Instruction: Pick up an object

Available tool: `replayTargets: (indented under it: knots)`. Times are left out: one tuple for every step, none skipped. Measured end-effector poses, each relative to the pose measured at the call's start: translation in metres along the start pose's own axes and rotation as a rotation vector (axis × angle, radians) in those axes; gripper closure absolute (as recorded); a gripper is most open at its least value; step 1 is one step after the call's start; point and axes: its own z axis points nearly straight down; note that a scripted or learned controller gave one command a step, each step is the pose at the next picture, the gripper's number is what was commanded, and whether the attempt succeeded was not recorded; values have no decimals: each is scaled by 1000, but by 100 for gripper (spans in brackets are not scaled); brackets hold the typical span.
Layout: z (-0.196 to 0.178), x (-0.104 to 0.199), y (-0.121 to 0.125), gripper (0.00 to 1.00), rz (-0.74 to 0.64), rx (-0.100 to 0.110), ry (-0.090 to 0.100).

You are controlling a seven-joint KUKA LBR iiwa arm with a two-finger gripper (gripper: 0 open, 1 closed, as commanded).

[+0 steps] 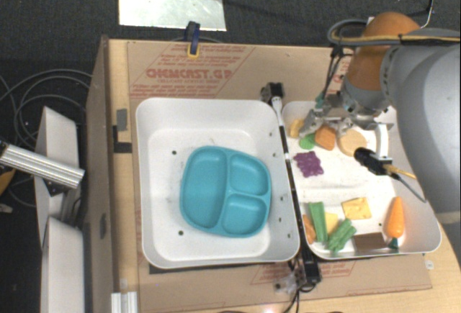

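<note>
My gripper hangs over the far left part of the right bin. Just below it lie an orange piece, a green piece and a small yellow piece. A tan round slice sits to their right. A purple grape bunch lies nearer the bin's middle. I see nothing lifted off the bin floor.
The left bin holds a blue divided plate. At the near end of the right bin lie a yellow cracker, a carrot, green bean pods and a brown block. The arm covers the bin's far right.
</note>
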Motion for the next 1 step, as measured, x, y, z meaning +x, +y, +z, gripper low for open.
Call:
replayTargets:
  knots:
    - [-1, -6, -88, 0, 4, -9, 0]
